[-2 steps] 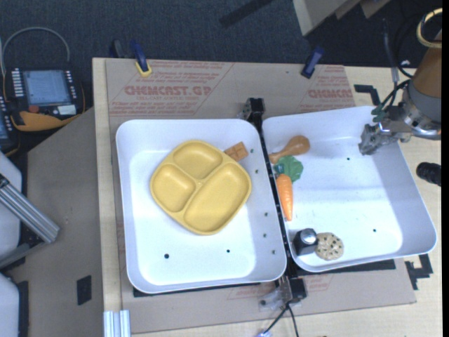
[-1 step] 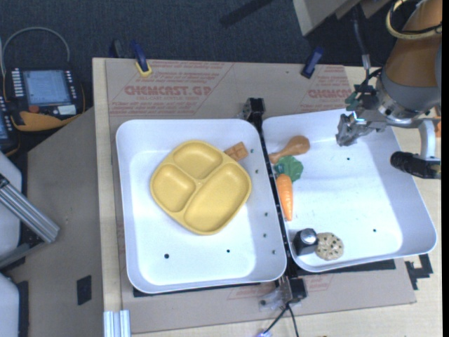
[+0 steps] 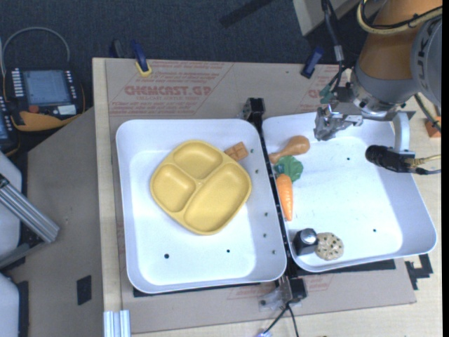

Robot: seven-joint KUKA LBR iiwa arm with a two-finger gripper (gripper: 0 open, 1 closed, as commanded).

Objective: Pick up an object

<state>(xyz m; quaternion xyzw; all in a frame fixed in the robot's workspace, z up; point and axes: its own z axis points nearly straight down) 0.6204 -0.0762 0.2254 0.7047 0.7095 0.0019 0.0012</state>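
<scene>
My gripper (image 3: pixel 324 131) hangs over the far part of the right bin (image 3: pixel 393 209), just right of a tan drumstick-shaped piece (image 3: pixel 292 147). Nothing shows between its fingers. A carrot with a green top (image 3: pixel 284 191) lies along the right bin's left wall. Near that bin's front edge sit a cookie (image 3: pixel 328 246) and a small black-and-silver object (image 3: pixel 305 240). In the left bin (image 3: pixel 147 251) rests a yellow divided plate (image 3: pixel 201 186), with a small brown block (image 3: pixel 236 151) at its far right corner.
The two bins meet at a black divider (image 3: pixel 270 188). Brown cardboard (image 3: pixel 210 90) surrounds the bins. A handheld controller (image 3: pixel 42 97) lies off the bench at the left.
</scene>
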